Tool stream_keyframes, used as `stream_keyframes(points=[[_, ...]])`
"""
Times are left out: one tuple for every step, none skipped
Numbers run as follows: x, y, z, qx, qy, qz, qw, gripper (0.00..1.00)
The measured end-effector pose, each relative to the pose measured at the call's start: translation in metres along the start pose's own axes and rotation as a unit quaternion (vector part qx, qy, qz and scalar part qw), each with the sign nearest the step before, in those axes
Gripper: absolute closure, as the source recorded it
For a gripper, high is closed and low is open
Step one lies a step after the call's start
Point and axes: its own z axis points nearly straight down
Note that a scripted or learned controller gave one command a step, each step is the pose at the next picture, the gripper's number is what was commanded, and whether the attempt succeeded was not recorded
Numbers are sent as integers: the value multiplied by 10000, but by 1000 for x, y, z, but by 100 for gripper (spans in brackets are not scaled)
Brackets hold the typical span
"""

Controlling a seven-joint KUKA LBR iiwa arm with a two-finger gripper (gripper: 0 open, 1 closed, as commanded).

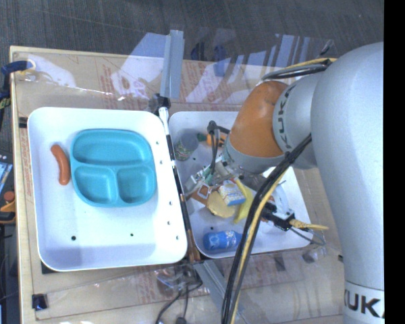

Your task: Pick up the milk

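Note:
In the right bin (189, 123) lies a small white and blue carton (233, 194), which looks like the milk. It rests among other items near the bin's middle, on a pale round thing (218, 206). My gripper (209, 175) hangs low over the bin just left of the carton, below the orange band (256, 117) of the wrist. The wrist hides most of the gripper. Whether anything sits in it cannot be made out.
A yellow banana (247, 206) lies right of the carton and a blue can (222, 240) sits near the bin's front edge. A small dark cup (183, 147) stands at the back left. The left bin (47, 228) holds a blue divided plate (113, 165) and a sausage (61, 163).

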Motion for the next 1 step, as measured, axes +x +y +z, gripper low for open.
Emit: stream_keyframes(points=[[3, 1, -8, 16, 31, -44, 10000, 100]])
